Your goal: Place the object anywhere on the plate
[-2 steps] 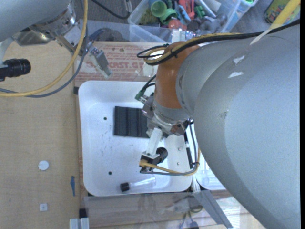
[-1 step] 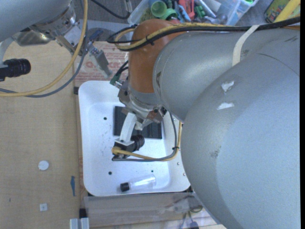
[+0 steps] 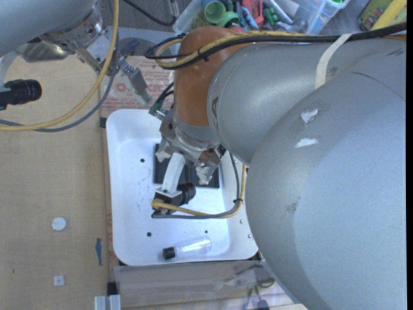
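- Several small bits lie on the tan bench [image 3: 51, 173] at far left: a white disc [image 3: 59, 223] and, nearer the bin, a blue sliver [image 3: 98, 251].
- A black barrel-shaped part [image 3: 22, 92] juts in from the left edge, and a yellow cable [image 3: 115, 50] loops down past it from a grey machine body [image 3: 45, 8] above.
- Red print [image 3: 139, 82] marks the bench behind the bin, too blurred to read.
- The white bin [image 3: 126, 173] is open on its left side only.
- The clear tube [image 3: 189, 247] with a black cap lies on its side near the bin's front wall, well apart from the gripper.
- The gripper [image 3: 193, 166] hangs over the middle of the bin. Whether it is wide or narrow cannot be told from above, and nothing is seen held in it.
- A black flat slab [image 3: 160, 166], the one plate-like thing, lies under the gripper and is mostly covered by it.
- The grey arm [image 3: 322, 160] with its orange band [image 3: 193, 76] blocks the whole right half.
- A clear box [image 3: 303, 11] of coloured toys stands at the top.
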